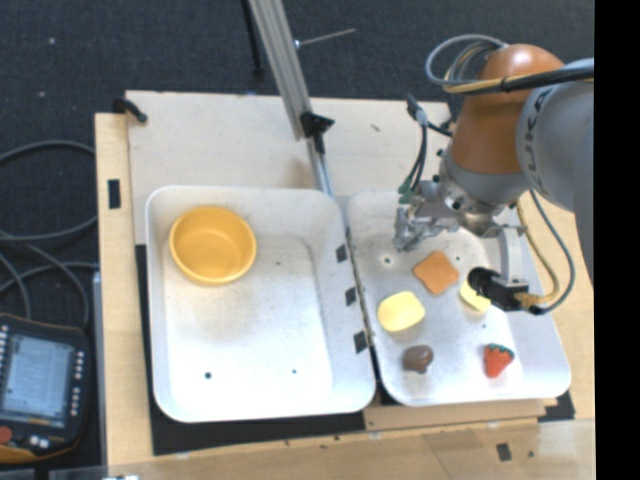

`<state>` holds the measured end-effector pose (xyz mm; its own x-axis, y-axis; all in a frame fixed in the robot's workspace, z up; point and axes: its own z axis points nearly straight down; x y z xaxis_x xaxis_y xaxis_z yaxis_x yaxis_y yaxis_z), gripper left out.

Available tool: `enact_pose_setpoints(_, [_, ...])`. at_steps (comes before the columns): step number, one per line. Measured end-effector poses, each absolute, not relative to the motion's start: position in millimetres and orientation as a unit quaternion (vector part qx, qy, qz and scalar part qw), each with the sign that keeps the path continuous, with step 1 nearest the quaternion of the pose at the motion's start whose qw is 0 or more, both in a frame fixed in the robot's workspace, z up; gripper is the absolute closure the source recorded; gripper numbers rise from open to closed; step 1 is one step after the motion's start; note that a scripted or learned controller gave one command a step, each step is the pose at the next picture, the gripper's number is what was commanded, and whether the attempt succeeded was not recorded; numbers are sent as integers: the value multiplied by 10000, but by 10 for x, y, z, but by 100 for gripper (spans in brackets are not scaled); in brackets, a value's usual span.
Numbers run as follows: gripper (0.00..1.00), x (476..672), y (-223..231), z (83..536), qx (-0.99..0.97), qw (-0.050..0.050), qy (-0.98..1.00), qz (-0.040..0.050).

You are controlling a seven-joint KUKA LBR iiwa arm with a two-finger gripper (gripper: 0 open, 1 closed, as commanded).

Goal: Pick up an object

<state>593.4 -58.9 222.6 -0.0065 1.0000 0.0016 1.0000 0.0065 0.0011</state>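
Note:
In the right bin (540, 368) lie an orange flat piece (437, 272), a pale yellow block (401, 311), a brown lump (418, 358), a red strawberry-like toy (498, 360) and a small yellow piece (472, 297) partly behind a black cable part. My gripper (405, 230) hangs over the bin's upper left part, just up and left of the orange piece. Nothing shows between its fingers.
The left bin (250, 368) holds a yellow bowl (211, 244) at its upper left. A slanted metal rail (285, 58) runs from the top down to the gap between the bins. Cables loop around the orange wrist band (495, 108).

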Motion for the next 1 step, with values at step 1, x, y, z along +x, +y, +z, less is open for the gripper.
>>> enact_pose_setpoints(1, [100, 5953, -70, 2185, -7045, 10, -7097, -3])
